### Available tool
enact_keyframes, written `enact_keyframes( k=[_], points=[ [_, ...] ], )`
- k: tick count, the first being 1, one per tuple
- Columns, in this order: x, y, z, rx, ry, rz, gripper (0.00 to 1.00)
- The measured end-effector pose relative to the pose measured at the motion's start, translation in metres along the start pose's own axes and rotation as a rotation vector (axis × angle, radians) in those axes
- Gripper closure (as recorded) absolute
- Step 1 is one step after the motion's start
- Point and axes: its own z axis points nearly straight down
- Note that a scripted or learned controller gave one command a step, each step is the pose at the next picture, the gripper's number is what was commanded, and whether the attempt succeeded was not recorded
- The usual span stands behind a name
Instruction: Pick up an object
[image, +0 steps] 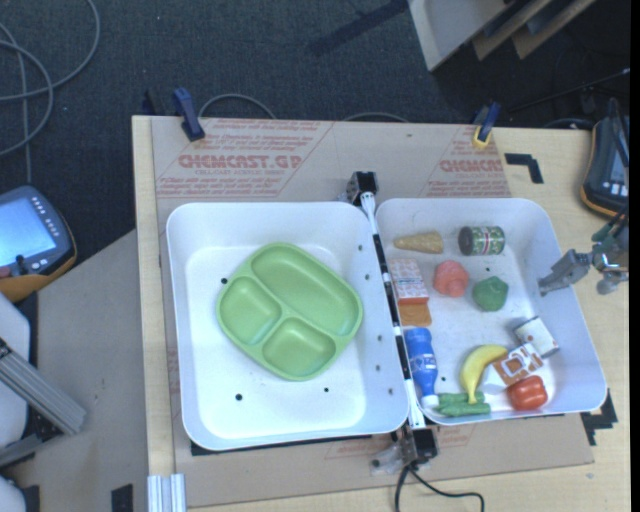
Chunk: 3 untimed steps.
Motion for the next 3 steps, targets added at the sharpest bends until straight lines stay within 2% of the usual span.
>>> enact_keyframes(
  k=[1,2,3],
  points=[
    [0.045,-0.019,0.18,0.002,0.005,-0.004,0.0],
    [0.099,-0.025,0.173,-0.002,-0.004,-0.002,0.0],
    [0.025,0.086,0.156,-0.011,-0.007,-0.002,0.0]
  ],
)
